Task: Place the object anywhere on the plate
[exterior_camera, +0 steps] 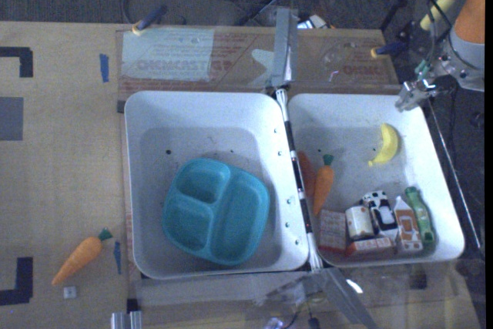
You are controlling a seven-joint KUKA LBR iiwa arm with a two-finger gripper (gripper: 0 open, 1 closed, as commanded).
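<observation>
A teal divided plate [216,210] lies in the left bin [146,119], toward its front. The right bin [347,115] holds a yellow banana [386,143], an orange carrot [323,182] against the left wall, and several small food boxes [370,226] along the front. A green item [420,215] lies at the right end of that row. My gripper [414,91] hangs over the right bin's far right corner, above and to the right of the banana, with nothing seen in it. The arm [466,35] comes in from the upper right.
A second toy carrot [78,258] lies on the wooden bench left of the bins. A metal divider [282,50] runs between the bins at the back. Cables and stand legs cross the dark floor beyond the bench.
</observation>
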